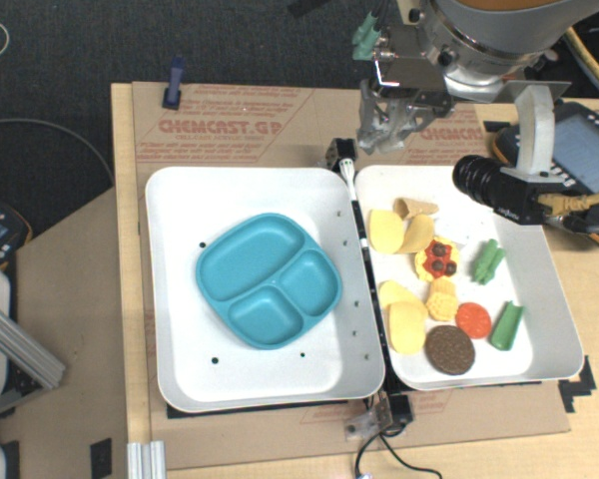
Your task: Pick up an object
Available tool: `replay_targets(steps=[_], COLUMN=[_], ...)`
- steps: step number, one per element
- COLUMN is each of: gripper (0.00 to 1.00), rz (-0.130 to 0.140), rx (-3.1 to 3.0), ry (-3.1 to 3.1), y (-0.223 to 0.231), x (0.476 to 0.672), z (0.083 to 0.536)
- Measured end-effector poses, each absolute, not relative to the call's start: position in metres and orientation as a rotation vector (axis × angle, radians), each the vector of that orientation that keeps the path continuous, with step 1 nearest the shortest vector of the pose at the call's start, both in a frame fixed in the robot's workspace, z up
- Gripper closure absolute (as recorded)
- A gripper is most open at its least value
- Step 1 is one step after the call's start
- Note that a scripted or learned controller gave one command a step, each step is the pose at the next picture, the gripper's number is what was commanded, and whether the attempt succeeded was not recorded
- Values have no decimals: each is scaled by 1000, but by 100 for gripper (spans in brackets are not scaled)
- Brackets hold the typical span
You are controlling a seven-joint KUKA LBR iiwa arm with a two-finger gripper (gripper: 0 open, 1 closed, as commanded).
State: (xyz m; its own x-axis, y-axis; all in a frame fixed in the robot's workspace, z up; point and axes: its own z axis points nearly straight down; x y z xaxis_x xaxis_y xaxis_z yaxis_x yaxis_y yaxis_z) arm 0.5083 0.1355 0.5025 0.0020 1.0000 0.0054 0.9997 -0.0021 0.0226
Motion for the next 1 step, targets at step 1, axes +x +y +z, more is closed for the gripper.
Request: replay_targets(steps=[1], gripper=[100], rz=[-21], rx=[2221], ry=[2232], y=[181], x=[481], z=[365])
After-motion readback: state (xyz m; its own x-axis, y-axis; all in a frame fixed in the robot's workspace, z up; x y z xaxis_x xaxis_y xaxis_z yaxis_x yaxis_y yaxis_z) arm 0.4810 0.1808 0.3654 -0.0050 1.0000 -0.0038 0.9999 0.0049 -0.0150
